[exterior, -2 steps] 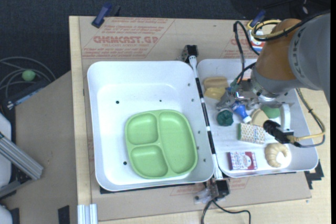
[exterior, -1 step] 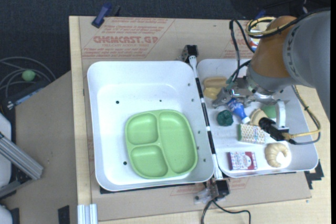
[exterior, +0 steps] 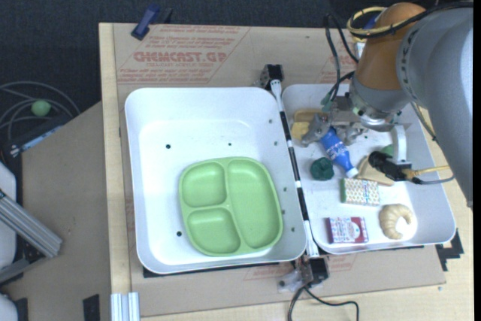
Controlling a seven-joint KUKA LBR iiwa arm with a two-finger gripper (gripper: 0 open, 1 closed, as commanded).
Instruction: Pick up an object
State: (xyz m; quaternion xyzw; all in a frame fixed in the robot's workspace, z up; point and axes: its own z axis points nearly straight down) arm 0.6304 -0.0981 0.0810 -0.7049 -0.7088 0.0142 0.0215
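Observation:
My gripper [exterior: 336, 124] hangs low over the back of the right bin [exterior: 436, 225], reaching in from the right. Directly under its tip lies a blue and white tube [exterior: 337, 149], slanted toward the front; I cannot see whether the gripper touches it. A yellow-tan piece [exterior: 302, 126] lies just to its left against the bin wall. A dark green lump [exterior: 322, 168] sits in front of the tube. Nearer the front are a pale cracker packet [exterior: 362, 192], a red and white box [exterior: 346, 229] and a croissant [exterior: 396, 219].
The left bin [exterior: 150, 131] holds a light green divided plate [exterior: 228, 204] in its front half. A black clip [exterior: 273, 76] sits at the back where the two bins meet. The grey arm [exterior: 443, 64] covers the right bin's far right corner.

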